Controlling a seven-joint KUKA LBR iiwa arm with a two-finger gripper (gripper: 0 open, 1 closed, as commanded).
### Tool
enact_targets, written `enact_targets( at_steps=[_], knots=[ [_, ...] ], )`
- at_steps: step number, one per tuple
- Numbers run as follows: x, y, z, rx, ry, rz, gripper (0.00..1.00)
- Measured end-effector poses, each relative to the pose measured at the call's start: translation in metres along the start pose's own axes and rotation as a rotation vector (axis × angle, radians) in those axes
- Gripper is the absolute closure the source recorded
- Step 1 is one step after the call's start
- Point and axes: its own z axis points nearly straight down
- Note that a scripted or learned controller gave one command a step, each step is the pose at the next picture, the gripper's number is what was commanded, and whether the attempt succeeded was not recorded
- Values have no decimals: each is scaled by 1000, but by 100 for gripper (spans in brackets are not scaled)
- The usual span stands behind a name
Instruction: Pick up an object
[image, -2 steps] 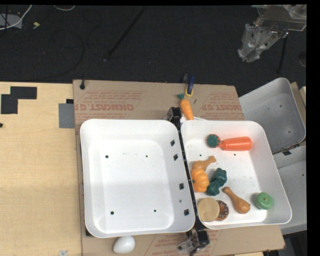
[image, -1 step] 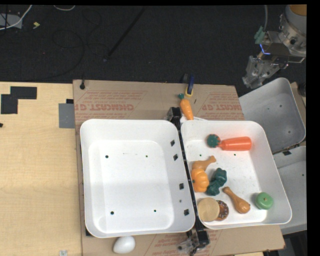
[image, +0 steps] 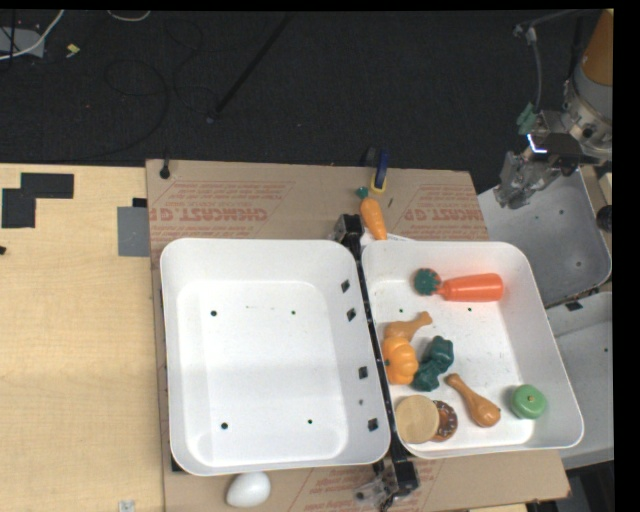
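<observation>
Up right, hand grip unclear, well apart from carrot, right bin.

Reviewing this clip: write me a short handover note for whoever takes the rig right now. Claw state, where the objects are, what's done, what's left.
Claw: up at the far right, outside the bins, past the right bin's far corner. Nothing visible in it; whether it is open or shut cannot be told.
Objects, all in the right bin: carrot, drumstick, orange pumpkin, dark green toy, wooden pin, green disc, round cookie.
Outside the bins: a small orange piece at the far edge, a white egg at the near edge.
Done: nothing picked.
Left: move over the right bin, descend, grasp one object, lift.
</observation>
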Motion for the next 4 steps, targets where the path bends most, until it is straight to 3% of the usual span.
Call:
enact_targets(
  at_steps=[1,2,3,4],
  knots=[
    [-12,0,-94,-17,-2,-4,100],
    [-88,0,23,3,1,2,100],
    [-87,1,-77,-17,-3,-8,100],
    [-86,0,-158,-16,-2,-9,100]
  ],
)
